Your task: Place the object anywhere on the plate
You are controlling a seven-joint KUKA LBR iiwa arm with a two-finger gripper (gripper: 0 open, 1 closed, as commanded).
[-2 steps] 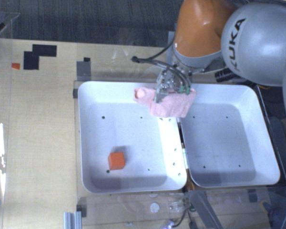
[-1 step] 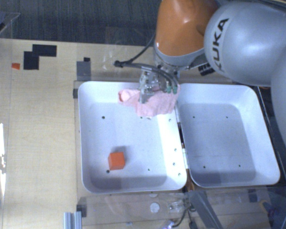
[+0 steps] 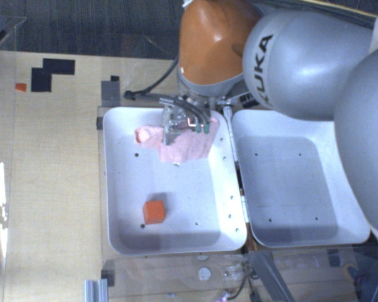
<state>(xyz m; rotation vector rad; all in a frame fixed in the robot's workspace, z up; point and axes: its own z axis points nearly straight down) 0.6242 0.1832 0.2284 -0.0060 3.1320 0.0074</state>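
Nearest, toward the front edge of the left bin (image 3: 116, 231), sits a small orange block (image 3: 154, 212), matte and square-edged, probably foam or painted wood, resting flat on the smooth white plastic floor and well apart from everything else. Farther back, near the bin's rear edge, lies a pale pink plate (image 3: 189, 146), thin, soft-looking and irregular in outline, with a lobe sticking out toward the bin's left wall. Directly over its rear part hangs the pincer (image 3: 186, 123), a cluster of dark metal and wiring; whether its fingers are spread or closed I cannot tell, and nothing is visibly held in it. My worry is that the block stays untouched while the pincer descends onto the plate, snagging or dragging that flimsy sheet instead. The right bin (image 3: 290, 231) is equally smooth and shallow.
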